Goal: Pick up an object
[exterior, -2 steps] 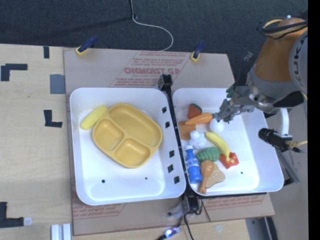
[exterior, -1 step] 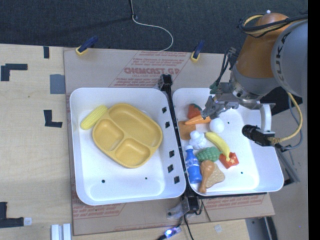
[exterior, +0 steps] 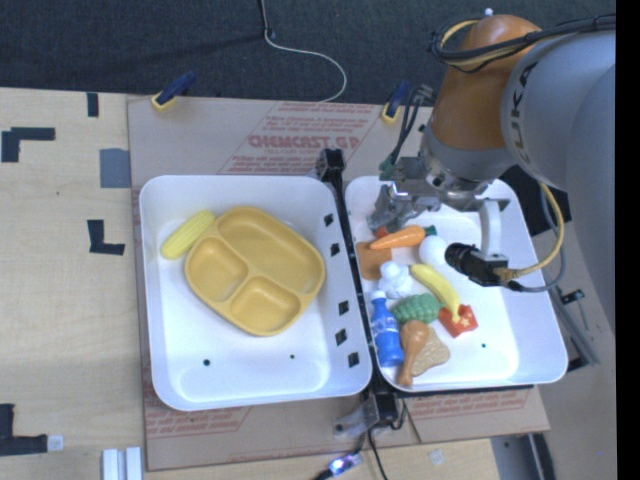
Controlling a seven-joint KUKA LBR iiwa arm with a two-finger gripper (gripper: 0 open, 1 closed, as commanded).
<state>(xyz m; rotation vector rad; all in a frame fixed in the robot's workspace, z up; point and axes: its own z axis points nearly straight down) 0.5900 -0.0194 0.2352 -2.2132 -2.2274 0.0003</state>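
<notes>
Orange carrot (exterior: pixel 398 238) sits just under my tool (exterior: pixel 400 204) at right bin's (exterior: pixel 520 353) far-left corner; can't tell tool's grip state.

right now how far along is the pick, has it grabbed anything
Done: the claw is down in the right bin, just above the toy carrot. In hand: nothing seen between its fingers. Left: gripping and lifting; the banana and blue bottle lie untouched.
</notes>
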